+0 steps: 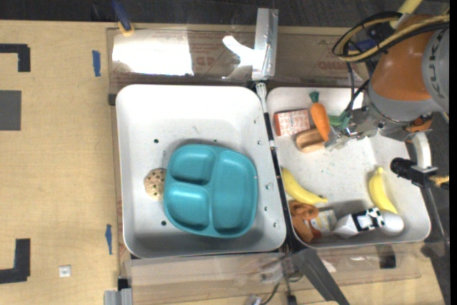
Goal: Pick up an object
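The right bin holds an orange carrot, a small red and white box, a brown bread roll, two yellow bananas, a white bottle with a black label and an orange-brown toy. My gripper hangs low over the bin's upper middle, just right of the carrot and the bread roll. Its tip lies close to the roll's right end. Whether it touches the roll or the carrot cannot be made out.
The left bin carries a teal divided plate with a speckled cookie at its left rim. A clear plastic sheet and a metal bracket lie behind the bins. Cables loop over the arm at the upper right.
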### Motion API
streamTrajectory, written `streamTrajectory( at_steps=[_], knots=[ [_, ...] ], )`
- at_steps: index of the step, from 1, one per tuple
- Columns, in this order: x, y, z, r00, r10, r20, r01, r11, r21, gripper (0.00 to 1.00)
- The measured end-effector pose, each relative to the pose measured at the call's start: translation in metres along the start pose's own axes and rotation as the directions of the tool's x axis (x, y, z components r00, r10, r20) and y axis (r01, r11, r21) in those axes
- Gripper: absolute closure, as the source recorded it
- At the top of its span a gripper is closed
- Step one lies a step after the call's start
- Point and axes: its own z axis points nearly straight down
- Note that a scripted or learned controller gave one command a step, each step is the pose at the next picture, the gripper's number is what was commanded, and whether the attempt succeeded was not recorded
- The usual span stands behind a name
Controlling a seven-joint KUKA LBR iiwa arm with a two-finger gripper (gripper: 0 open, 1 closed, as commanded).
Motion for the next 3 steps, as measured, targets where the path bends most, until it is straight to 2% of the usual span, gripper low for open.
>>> streamTrajectory(
  at_steps=[1,2,3],
  knots=[
    [0.043,0.008,-0.051,0.999,-0.033,0.001,0.033,0.999,-0.01,1.0],
    [0.041,0.007,-0.048,1.0,-0.031,0.0,0.031,1.0,-0.005,0.0],
    [-0.028,0.024,0.044,0.998,-0.067,0.009,0.067,0.998,-0.017,0.0]
  ],
)
